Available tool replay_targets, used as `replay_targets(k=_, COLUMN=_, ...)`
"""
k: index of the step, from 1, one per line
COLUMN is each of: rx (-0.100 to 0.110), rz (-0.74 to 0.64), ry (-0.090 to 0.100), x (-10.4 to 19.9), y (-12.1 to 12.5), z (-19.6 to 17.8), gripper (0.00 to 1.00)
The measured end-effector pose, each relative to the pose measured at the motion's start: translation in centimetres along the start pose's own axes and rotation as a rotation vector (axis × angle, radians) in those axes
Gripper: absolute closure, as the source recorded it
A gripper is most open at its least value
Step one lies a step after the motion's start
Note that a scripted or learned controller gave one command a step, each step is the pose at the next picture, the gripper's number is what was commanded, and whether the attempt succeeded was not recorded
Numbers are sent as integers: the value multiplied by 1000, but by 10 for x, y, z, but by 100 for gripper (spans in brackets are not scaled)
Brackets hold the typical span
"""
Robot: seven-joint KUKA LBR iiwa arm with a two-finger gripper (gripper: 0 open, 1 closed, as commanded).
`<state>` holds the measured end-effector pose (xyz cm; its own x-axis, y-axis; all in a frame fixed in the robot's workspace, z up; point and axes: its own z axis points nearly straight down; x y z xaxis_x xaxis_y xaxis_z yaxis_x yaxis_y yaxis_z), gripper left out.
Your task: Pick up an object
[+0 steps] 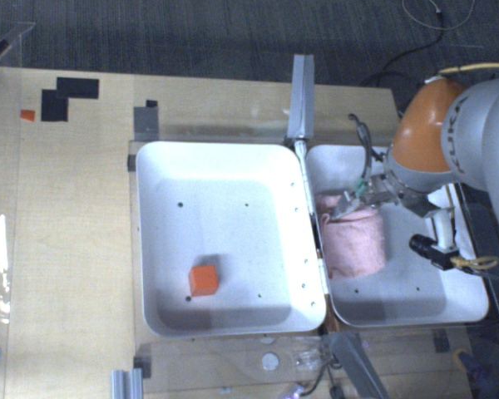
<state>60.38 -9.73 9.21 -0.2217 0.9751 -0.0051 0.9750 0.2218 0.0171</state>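
The gripper (pixel 356 199) sits low over the pink cloth (pixel 355 241) bunched against the right bin's (pixel 416 310) left wall, jaw state impossible to tell, so no lift looks achieved yet, while the orange block (pixel 204 280) lies untouched near the left bin's (pixel 224 169) front edge.

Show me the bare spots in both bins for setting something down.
Left bin: bare nearly everywhere, apart from the orange block near its front. Right bin: crowded by the pink cloth and gripper; bare floor along the front, below the cloth.
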Motion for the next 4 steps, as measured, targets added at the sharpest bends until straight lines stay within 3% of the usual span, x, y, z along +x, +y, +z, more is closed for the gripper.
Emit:
replay_targets(k=1, rx=-1, rz=-46, ry=-2, x=-15, y=-43, z=-1, gripper=0)
replay_targets(k=2, rx=1, rz=-20, ry=0, x=-16, y=-25, z=0, gripper=0)
replay_targets(k=3, rx=-1, rz=-121, ry=-3, x=-46, y=-75, z=-1, gripper=0)
replay_targets(k=4, rx=7, rz=-193, ry=2, x=-20, y=-45, z=-33, gripper=0)
